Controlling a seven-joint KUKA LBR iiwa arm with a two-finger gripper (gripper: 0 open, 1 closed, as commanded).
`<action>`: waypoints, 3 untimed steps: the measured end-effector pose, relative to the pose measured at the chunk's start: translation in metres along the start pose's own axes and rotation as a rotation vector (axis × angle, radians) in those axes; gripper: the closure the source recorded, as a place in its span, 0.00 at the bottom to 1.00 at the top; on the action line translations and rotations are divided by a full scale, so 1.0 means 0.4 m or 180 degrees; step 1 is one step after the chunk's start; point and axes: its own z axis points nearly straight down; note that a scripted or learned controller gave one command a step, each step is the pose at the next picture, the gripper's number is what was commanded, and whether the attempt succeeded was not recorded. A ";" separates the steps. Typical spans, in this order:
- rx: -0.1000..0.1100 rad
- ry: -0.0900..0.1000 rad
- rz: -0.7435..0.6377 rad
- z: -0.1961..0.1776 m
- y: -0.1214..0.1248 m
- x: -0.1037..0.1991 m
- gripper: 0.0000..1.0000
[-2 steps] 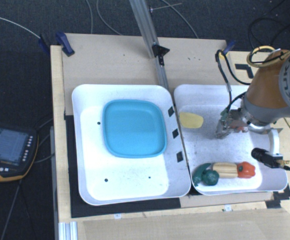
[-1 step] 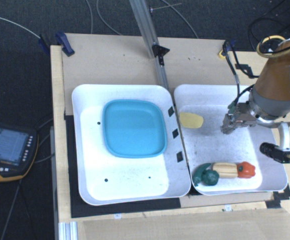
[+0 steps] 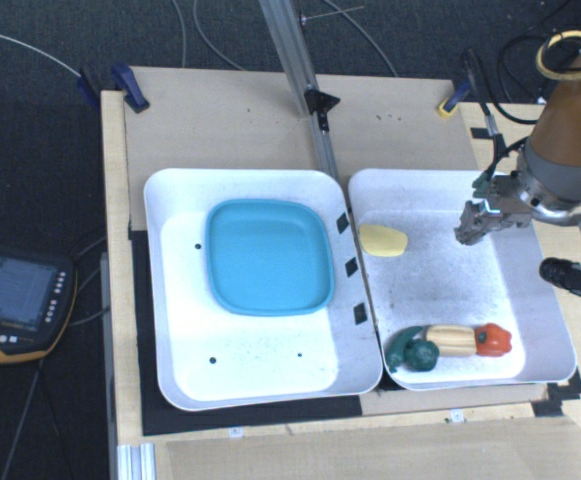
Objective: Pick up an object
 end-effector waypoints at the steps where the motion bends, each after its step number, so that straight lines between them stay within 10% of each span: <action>1: -0.0004 -0.0001 0.0000 -0.158 0.009 -0.002 1.00; 3: 0.0016 0.0005 -0.0012 -0.097 0.091 0.252 1.00</action>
